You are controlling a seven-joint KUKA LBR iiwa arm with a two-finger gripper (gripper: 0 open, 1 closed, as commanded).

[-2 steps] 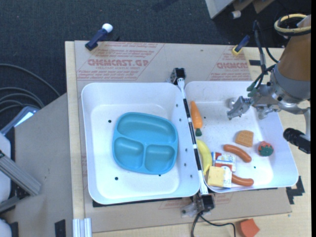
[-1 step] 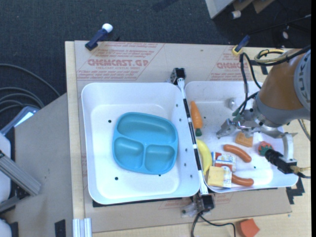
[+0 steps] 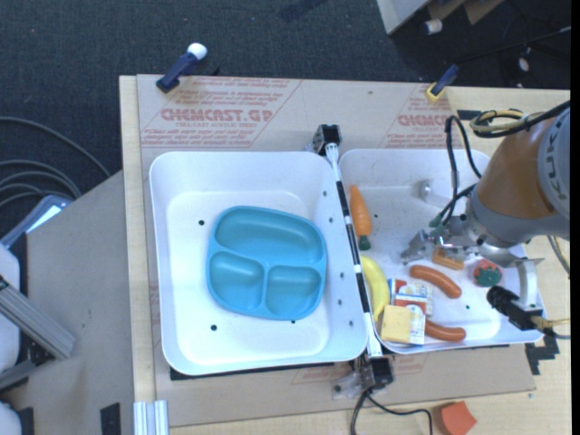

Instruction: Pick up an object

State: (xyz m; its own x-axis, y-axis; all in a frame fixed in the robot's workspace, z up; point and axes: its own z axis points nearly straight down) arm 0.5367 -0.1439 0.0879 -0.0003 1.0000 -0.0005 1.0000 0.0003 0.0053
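The right bin [image 3: 399, 175] holds several toy foods: an orange carrot [image 3: 360, 211] by its left wall, a yellow banana [image 3: 372, 284], a reddish sausage [image 3: 436, 281], a second sausage [image 3: 444, 332] near the front rim, a yellow cheese block [image 3: 401, 325] and a small carton [image 3: 412, 293]. My gripper [image 3: 433, 241] hangs low over the middle of this bin, just above and behind the first sausage. A small orange piece [image 3: 449, 263] lies right under the wrist. A red and green item [image 3: 488, 273] sits to the right of it. The arm's body hides the bin's right part.
The left bin [image 3: 181, 188] bears a blue divided plate [image 3: 265, 261]. A black divider with clamps [image 3: 340, 198] runs between the bins. Cables [image 3: 471, 125] loop over the arm at the back right. An orange block [image 3: 455, 417] lies on the bench in front.
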